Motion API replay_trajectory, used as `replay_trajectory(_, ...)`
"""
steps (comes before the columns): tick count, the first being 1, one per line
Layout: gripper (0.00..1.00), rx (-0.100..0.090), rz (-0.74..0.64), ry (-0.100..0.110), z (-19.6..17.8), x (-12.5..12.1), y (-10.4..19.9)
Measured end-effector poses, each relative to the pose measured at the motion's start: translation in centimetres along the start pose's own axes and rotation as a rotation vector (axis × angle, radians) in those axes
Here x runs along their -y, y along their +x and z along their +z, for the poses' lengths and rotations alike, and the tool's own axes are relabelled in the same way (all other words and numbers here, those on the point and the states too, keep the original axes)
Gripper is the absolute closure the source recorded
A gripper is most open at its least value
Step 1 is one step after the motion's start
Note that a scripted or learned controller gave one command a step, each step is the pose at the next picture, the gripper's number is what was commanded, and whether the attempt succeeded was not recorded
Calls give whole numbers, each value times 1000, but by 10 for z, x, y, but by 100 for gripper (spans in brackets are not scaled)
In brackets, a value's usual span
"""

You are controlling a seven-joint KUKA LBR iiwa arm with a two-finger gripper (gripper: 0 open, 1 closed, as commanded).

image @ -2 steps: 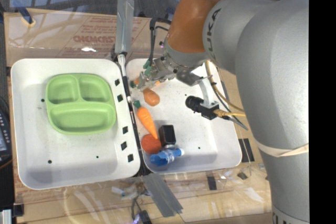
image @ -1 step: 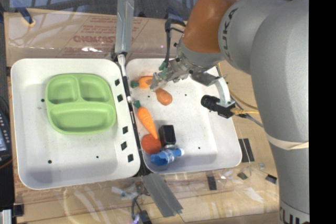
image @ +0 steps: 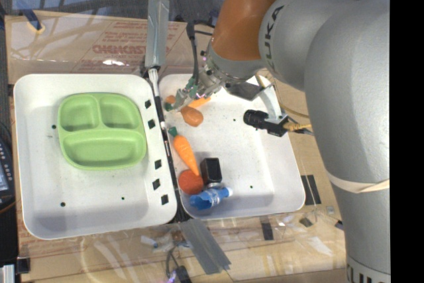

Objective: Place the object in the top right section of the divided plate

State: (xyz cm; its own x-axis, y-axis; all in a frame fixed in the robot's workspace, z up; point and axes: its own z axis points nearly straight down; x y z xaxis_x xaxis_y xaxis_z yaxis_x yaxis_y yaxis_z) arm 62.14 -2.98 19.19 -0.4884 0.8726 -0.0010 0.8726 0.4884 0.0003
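The green divided plate (image: pixel 103 129) lies in the left white bin (image: pixel 40 209), with two small sections at its far side and one wide section at its near side. My gripper (image: pixel 192 92) is low over the far left corner of the right bin (image: pixel 281 162). A small orange piece (image: pixel 199 103) sits right under the gripper's tip, and I cannot tell whether it is held. Just below it lies an orange oval object (image: pixel 193 117). Another small orange bit (image: pixel 170 101) rests by the bin wall.
Along the right bin's left side lie a carrot (image: pixel 185 152), a red-orange ball (image: pixel 191 182), a black block (image: pixel 212 169) and a blue bottle (image: pixel 211 197). A black fitting (image: pixel 264 120) hangs off the arm over the bin. A grey divider (image: pixel 158 109) separates the bins.
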Motion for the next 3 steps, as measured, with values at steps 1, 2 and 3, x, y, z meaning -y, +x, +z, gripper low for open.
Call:
replay_trajectory(1, 100, -4, -279, 4, 1, -11, 79)
replay_trajectory(2, 100, 0, -294, 1, -13, 16, 29)
replay_trajectory(3, 100, -3, -429, 3, 1, 47, 60)
